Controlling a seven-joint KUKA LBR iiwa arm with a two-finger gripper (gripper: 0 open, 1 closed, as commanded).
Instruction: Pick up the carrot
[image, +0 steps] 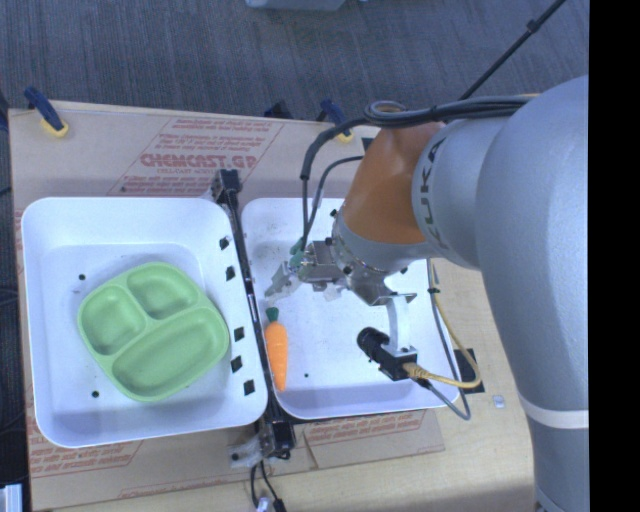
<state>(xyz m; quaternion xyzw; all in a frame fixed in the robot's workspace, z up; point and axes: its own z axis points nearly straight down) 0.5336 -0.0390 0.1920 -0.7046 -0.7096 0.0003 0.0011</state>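
Observation:
The orange carrot (276, 352), green at its top end, lies upright along the left wall of the right bin (340, 400). My gripper (283, 279) hangs just above and slightly right of the carrot's green end, pointing left. Nothing shows between its fingers; the carrot rests on the bin floor, apart from them.
A green three-compartment plate (153, 330) lies in the left bin (60, 230). The grey arm with its orange band (395, 195) covers the right bin's upper right. A black cable fitting (385, 355) hangs over the right bin's floor. Black clips run along the divider between the bins.

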